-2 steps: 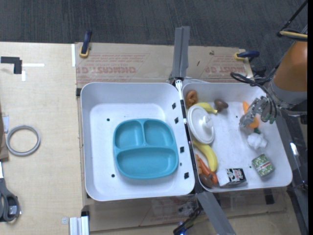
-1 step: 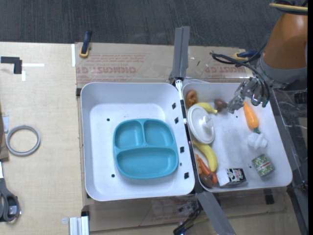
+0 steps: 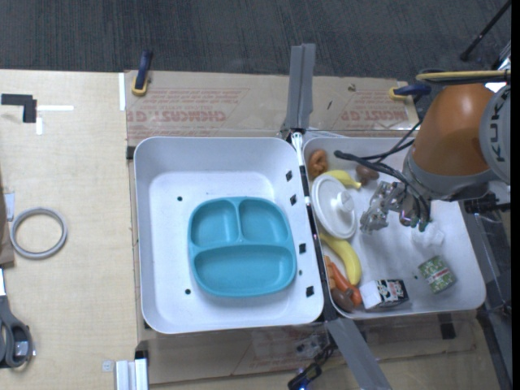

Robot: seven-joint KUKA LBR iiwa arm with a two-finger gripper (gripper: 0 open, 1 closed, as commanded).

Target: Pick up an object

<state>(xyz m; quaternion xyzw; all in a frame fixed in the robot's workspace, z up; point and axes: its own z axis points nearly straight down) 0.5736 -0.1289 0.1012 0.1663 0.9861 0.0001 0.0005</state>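
Camera view: jaws [image 3: 382, 211] low over right bin [image 3: 455, 299], beside white lid [image 3: 335, 207].

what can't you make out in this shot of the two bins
- Gripper, camera view: a small metallic tangle over the right bin; too small to tell whether it is open or shut, or holding anything.
- Banana: its upper part is hidden under the white lid.
- Small box: label too small to read.
- Items at the bin's left wall near the carrot: crowded and partly hidden by the rim.
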